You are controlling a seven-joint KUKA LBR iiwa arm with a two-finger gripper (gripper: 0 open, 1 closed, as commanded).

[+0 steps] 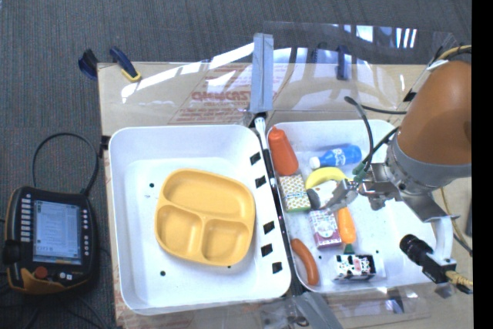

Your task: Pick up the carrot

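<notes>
A dark grey ribbed carpet (154,4) surrounds the bench, and at far left a teach pendant (50,239) with a lit screen lies on it, its black cable looping behind. The bench top (169,92) is pale wood under glossy clear sheeting, with blue clamps (108,64) at its far left corner. The left bin (123,166), smooth white plastic with rounded corners, holds a yellow plate (204,217) moulded into three compartments. A row of black tabs runs along the seam between the bins. In the right bin (385,131) lie an orange-red bottle (283,152), a small patterned box (293,193), a sausage (306,261) at the near edge, a pink carton (325,228), a yellow banana (325,177), a blue bottle (337,156) and a black-and-white milk carton (354,266). The carrot (347,226), short, smooth and orange, lies just right of the pink carton. The gripper (337,199) hangs just above the carrot's far end, beside the banana; whether its fingers are spread or closed cannot be told. The arm (435,127), grey with a glossy orange band, enters from the right.
</notes>
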